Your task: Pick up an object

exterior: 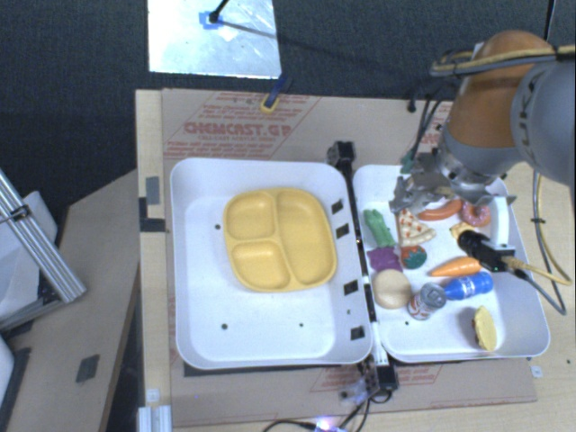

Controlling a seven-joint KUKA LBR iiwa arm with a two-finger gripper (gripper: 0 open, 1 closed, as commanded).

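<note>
The arm (490,106) is reaching in from three o'clock, and its gripper (409,196) is hanging over the right bin (531,331), at that bin's eleven o'clock corner. Whether it is spread or pinching anything, I cannot tell. A pizza slice (414,230) is lying just beneath it at six o'clock, a green vegetable (379,227) at its eight o'clock. A yellow divided plate (274,239) is sitting in the left bin (193,331).
</note>
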